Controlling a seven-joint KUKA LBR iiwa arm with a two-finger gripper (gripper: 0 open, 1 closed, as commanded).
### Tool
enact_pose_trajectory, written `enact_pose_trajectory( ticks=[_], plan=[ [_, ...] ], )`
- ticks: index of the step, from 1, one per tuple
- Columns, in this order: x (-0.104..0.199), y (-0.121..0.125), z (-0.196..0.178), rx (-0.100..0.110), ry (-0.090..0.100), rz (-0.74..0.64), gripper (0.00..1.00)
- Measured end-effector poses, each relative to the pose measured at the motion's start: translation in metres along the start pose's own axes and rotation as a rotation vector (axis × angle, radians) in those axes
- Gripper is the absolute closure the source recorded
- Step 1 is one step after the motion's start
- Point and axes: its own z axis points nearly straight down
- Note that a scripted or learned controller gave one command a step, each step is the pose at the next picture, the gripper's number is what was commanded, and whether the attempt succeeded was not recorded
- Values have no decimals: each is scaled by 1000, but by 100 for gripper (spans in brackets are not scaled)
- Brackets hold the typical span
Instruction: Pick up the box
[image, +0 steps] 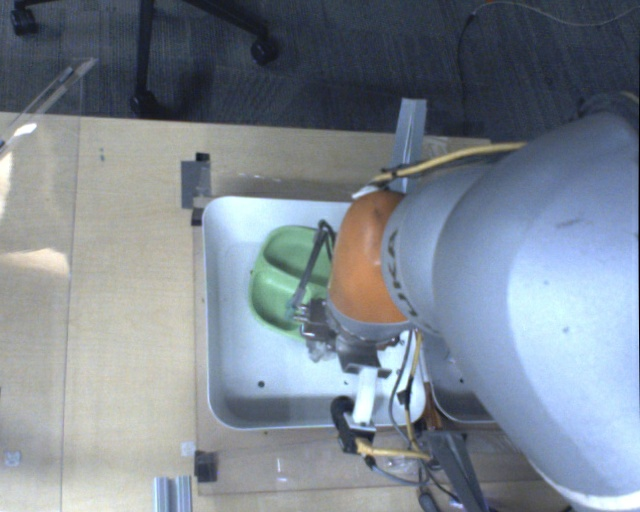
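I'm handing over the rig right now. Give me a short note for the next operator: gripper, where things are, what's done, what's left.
Gripper: hidden under the arm, which hangs over the left bin; open or shut can't be told.
Things: a green object lies in the left bin, partly covered by the wrist's orange band. Whether it is the box can't be told. A corner of the right bin shows below the arm.
Done: arm is down over the left bin; no grasp can be confirmed.
Left: confirm the box, grip it, lift it.
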Motion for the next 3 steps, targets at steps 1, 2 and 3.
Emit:
enact_pose_trajectory(
  ticks=[1,2,3],
  plan=[
    [67,-10,-35,-1,0,108,100],
    [82,-12,-69,-1,-1,213,100],
    [71,-10,-67,-1,0,392,100]
  ],
)
